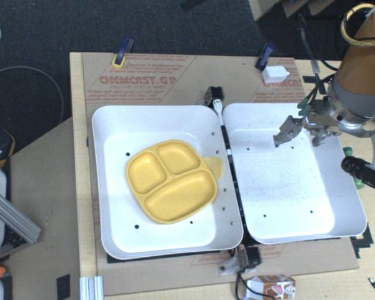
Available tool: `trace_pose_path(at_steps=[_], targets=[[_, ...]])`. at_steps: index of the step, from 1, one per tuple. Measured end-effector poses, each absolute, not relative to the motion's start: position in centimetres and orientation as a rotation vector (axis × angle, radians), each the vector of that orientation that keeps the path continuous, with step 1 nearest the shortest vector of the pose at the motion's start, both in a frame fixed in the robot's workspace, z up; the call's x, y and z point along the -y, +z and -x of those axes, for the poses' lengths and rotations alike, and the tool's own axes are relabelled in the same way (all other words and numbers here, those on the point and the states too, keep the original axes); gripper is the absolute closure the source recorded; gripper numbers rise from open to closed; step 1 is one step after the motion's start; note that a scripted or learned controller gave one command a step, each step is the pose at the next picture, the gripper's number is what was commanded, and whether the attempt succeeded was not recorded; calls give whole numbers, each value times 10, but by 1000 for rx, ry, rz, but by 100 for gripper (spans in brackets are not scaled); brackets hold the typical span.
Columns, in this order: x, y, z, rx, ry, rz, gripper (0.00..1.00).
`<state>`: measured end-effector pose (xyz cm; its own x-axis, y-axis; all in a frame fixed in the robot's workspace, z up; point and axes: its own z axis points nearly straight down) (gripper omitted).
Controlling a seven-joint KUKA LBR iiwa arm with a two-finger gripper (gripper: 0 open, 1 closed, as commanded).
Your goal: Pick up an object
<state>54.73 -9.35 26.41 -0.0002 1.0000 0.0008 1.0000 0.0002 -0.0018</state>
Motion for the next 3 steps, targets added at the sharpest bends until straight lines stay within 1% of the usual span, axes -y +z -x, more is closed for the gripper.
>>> trace_pose_path(at_steps=[1, 2, 3], targets=[[7, 372, -513, 2238, -19, 2214, 0], [-29, 545, -479, 2237, -28, 2224, 0], [-28, 546, -480, 2225, -5, 2223, 100]])
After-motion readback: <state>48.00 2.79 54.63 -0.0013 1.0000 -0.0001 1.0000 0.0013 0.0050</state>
